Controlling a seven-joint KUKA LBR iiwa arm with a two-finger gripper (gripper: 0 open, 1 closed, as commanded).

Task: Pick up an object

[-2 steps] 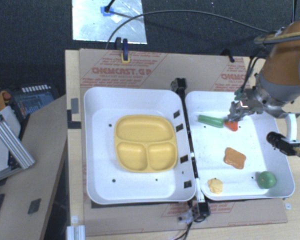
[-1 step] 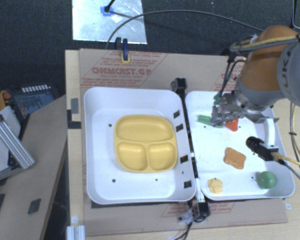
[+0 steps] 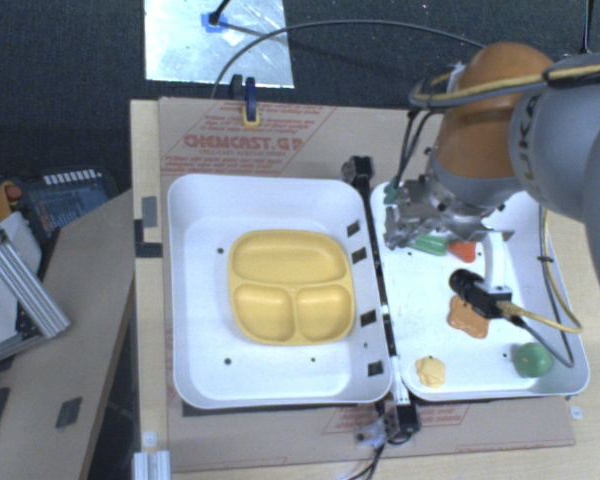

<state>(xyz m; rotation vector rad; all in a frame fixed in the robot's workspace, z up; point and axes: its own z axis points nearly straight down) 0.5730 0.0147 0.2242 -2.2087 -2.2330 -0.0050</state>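
While the end effector hangs low over the far left part of the right bin, nobody can tell how it is set. Just beside it lie a green piece and a small red piece. Nearer the front sit an orange toy, a yellow lump and a green ball. They look light and smooth. The ball may roll, so pinching its middle seems best. The left bin holds a yellow tray.

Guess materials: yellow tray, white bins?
Yellow tray: likely moulded plastic, matte to satin; smooth rounded compartments, soft highlights. White bins: probably thin formed plastic, semi-gloss; rounded corners, raised rims, faint sheen. Neither can be confirmed by look alone.
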